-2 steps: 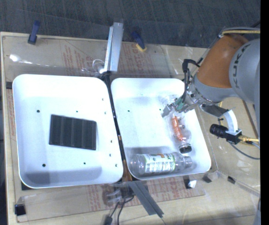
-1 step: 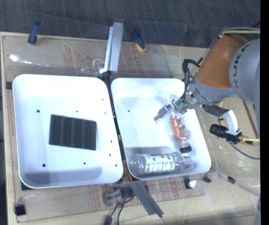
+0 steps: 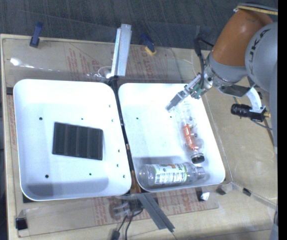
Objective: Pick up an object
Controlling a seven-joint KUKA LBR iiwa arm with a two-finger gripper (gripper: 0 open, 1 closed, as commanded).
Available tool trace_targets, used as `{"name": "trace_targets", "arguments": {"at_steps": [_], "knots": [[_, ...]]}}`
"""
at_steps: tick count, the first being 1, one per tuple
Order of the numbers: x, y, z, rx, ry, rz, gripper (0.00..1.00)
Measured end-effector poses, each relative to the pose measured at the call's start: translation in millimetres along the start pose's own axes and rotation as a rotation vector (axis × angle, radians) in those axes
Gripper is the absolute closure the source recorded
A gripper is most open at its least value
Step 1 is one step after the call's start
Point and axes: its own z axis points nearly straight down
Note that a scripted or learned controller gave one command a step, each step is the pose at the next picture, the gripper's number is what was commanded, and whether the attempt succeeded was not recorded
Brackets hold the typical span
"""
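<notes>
White right bin (image 3: 148, 134): clear bottle (image 3: 171, 174) lying along near wall; orange-filled tube (image 3: 190, 134) beside it. My gripper (image 3: 176, 103) hovers above, finger spread indeterminable.

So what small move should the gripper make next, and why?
Probably lower toward the small bottle: the gripper hangs just above its upper end in the right bin, with nothing seen between the fingers.

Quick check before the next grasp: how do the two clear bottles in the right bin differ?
The big bottle lies sideways along the near wall; the small bottle lies lengthwise near the right wall. The big bottle wears a printed label; the small bottle shows orange inside and a black cap. Both are clear and lying down.
</notes>
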Motion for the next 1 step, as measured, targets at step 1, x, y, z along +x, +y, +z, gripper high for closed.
{"name": "trace_targets", "arguments": {"at_steps": [1], "knots": [[24.8, -41.6, 40.6, 0.002, 0.003, -0.123, 0.0]]}}
